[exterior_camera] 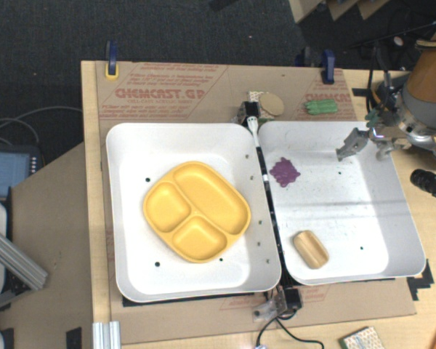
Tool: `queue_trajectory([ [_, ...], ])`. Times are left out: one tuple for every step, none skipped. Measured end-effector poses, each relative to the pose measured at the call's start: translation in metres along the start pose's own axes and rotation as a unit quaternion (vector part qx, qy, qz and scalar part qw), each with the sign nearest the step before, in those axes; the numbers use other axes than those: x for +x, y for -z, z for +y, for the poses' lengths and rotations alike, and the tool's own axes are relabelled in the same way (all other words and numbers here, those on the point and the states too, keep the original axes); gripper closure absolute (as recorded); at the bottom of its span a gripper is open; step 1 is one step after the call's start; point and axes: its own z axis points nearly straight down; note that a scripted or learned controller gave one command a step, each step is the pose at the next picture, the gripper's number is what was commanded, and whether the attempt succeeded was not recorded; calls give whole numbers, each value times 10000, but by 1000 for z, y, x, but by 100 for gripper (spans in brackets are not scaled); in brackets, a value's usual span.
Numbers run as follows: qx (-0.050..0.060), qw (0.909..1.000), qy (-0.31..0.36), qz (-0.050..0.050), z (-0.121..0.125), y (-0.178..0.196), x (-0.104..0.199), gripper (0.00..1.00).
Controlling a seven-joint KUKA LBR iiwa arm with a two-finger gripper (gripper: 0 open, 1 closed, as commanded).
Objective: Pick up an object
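My gripper [363, 150] hangs over the far right corner of the right bin [392, 224], its fingers [348, 146] spread open with nothing between them. A small purple object [284, 171] lies on the right bin's floor near its left wall, well left of the gripper. A tan, rounded block [310, 249] rests near that bin's front. In the left bin [123, 217] sits a yellow divided plate [196, 211].
The grey arm with its orange band [425, 86] comes in from the right edge. A green item [321, 107] and a round tan piece [272, 105] lie on the cardboard behind the bins. Blue clamps [328, 66] hold the board's far edge.
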Motion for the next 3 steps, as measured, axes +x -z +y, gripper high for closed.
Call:
queue_trajectory([
  [45,10000,9,17,34,-111,13,0],
  [-17,10000,32,-2,63,-104,73,0],
  [6,10000,14,6,62,-104,92,0],
])
